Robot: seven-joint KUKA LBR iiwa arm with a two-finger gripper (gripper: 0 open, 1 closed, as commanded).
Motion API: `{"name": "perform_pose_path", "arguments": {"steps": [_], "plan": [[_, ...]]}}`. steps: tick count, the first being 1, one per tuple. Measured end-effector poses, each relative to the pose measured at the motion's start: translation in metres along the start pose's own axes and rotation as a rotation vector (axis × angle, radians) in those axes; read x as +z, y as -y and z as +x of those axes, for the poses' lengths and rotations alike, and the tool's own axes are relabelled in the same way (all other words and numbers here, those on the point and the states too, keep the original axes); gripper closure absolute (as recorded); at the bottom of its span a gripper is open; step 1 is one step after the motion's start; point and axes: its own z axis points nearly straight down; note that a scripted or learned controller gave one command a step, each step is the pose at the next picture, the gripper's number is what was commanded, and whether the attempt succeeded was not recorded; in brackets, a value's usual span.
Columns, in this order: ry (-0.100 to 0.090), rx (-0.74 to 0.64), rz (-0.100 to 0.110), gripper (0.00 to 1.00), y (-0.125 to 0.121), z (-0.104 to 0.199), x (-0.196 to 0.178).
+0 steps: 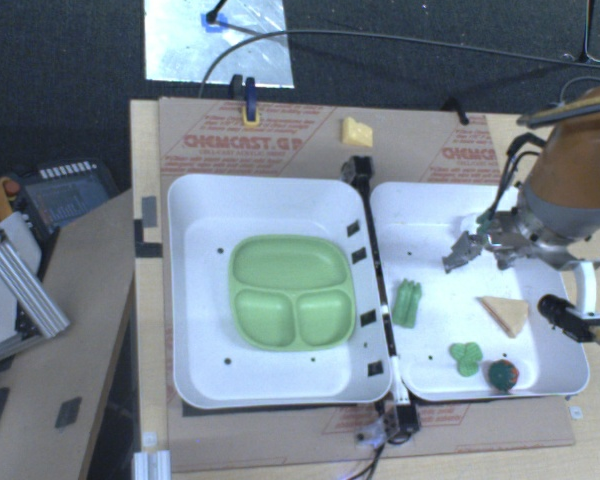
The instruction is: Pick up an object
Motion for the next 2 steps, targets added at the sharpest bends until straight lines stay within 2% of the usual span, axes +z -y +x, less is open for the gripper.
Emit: {"name": "perform_pose_path", "arguments": {"steps": [1,2], "plan": [[0.000,0.001,0.001,0.00,0.004,-0.006,0.045],[0.002,0.000,-0.006,1.00,0.002,-0.007,0.031]]}}
